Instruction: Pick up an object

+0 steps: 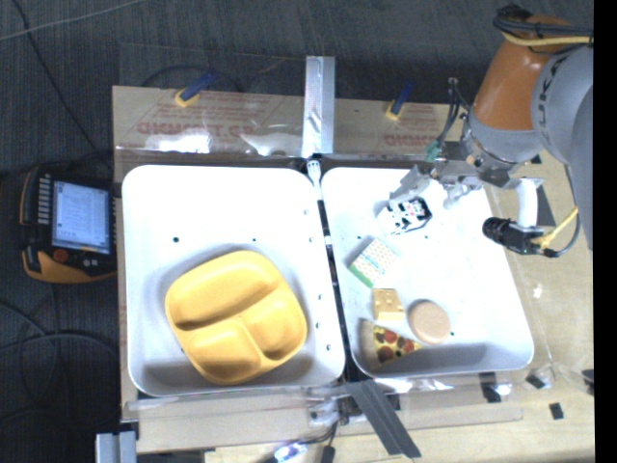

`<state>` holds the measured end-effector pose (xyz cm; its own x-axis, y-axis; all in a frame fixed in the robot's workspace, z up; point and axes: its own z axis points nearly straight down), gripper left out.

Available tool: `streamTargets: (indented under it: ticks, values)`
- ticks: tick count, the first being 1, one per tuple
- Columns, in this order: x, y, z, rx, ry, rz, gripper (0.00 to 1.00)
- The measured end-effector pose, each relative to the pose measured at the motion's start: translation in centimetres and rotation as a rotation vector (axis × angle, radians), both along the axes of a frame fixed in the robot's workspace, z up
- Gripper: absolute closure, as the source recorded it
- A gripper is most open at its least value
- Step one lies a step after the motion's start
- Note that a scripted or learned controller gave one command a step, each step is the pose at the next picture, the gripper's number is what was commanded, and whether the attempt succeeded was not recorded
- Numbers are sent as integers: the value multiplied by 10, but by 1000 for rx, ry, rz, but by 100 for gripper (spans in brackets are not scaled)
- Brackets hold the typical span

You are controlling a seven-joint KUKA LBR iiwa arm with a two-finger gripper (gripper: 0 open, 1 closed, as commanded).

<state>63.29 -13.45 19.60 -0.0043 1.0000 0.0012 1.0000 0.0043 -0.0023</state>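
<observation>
My gripper (409, 213) hangs over the upper middle of the right bin (482, 287), on the arm coming in from the right. Just below and left of it lies a small white and green box (374, 258), tilted. Further toward the front sit a pale yellow block (388, 304), a tan round disc (429, 320) and a small red and yellow piece (390, 343) against the front wall. I see nothing held in the gripper.
A yellow divided plate (236, 314) fills the front half of the left bin (193, 201). A ridge (326, 249) separates the two bins. A handheld pendant (67, 222) lies off the bench to the left. Cables run along the right side.
</observation>
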Motion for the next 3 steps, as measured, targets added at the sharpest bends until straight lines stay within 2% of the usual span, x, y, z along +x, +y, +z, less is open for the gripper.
streamTargets:
  ticks: [1,2,3]
  values:
    - [-10,22,-103,-2,0,-15,0]
    - [-32,1,-106,-4,-14,29,0]
    - [-116,-56,-84,-1,1,-176,0]
